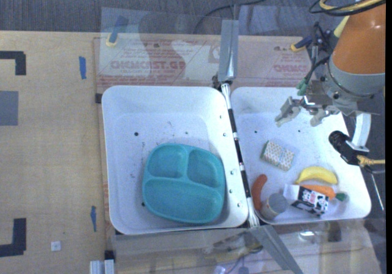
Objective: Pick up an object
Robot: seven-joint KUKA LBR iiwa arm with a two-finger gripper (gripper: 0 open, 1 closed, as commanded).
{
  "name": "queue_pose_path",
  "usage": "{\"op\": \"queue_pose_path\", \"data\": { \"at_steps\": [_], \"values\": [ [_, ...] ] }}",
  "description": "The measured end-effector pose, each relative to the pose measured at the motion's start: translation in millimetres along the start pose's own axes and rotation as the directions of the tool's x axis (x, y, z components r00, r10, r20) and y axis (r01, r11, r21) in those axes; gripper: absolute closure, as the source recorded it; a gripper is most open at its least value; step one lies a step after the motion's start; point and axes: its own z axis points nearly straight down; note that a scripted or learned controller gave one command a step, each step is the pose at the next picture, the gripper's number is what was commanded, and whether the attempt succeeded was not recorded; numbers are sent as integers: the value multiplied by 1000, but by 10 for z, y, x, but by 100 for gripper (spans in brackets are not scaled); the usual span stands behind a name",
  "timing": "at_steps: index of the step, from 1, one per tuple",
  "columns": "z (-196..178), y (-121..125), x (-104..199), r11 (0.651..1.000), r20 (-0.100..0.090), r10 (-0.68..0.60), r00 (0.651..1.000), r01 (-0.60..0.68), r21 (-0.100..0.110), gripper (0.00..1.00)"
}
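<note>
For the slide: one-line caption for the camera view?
Open gripper hovers over right bin holding banana and sponge; teal tray fills left bin.

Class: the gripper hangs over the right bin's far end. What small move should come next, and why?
Probably move the gripper, fingers spread with nothing between them, toward the patterned block. It lies nearest, apart from the banana and the clutter in the right bin.

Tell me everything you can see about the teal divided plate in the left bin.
The teal divided plate looks like smooth moulded plastic, a rounded rectangle with three compartments: one large along the near side and two smaller ones at the far side, split by raised ridges. It lies flat, right side up and slightly rotated, on the floor of the left bin, toward the near right corner. Its right edge sits close to the bin's wall. Nothing rests in it, and no other object touches it.
</note>
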Motion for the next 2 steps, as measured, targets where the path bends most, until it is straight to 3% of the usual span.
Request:
{"op": "queue_pose_path", "data": {
  "at_steps": [1, 2],
  "values": [
    [1162, -333, -232, 1000, 0, 19, 1000, -19, -4, 0],
    [1571, -539, -289, 1000, -1, 12, 1000, -12, -18, 0]
  ]
}}
